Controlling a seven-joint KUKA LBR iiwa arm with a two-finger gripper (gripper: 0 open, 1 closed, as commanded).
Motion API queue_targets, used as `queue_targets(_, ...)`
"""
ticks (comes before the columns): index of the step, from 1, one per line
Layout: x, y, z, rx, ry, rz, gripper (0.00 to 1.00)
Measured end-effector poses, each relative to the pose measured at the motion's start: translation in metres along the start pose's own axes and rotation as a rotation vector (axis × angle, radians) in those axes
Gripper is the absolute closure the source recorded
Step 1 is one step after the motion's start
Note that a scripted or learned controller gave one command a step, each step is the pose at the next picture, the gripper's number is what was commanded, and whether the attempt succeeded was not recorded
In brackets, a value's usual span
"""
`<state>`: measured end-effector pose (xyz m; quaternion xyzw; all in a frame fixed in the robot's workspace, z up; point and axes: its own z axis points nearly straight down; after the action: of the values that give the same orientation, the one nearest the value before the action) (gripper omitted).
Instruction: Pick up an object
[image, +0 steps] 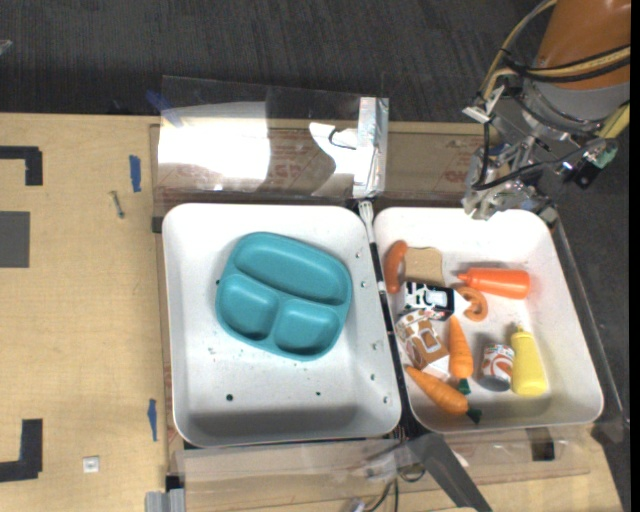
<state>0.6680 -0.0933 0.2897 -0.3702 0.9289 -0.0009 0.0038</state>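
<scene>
My pincer (497, 203) hangs over the far edge of the right bin (575, 300), near its back corner, and I cannot tell from this slanted view how it is set; nothing is visibly caught in it. So I judge the task barely begun: no object is lifted, and every candidate lies in the bin on the bench (70, 300). Closest to me is the long orange carrot (497, 282) lying crosswise beside a tan block (423, 264), with a curved reddish sausage (395, 262) against the bin's left wall. Farther toward the near side sit a yellow bottle (528, 362), a smaller carrot (459, 346), another carrot (438, 391) by the front edge, and some printed packets (424, 335) between them. The left bin (190, 400) holds a teal divided tray (283, 294). What is left is everything: descend, close on one item, lift.
</scene>
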Motion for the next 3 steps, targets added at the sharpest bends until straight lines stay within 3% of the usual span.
queue_targets(1,-0.037,0.040,0.032,-0.005,0.002,-0.091,1.00)
queue_targets(2,-0.031,0.035,0.015,0.002,-0.003,-0.194,1.00)
queue_targets(3,-0.061,0.065,0.025,-0.003,0.000,-0.304,1.00)
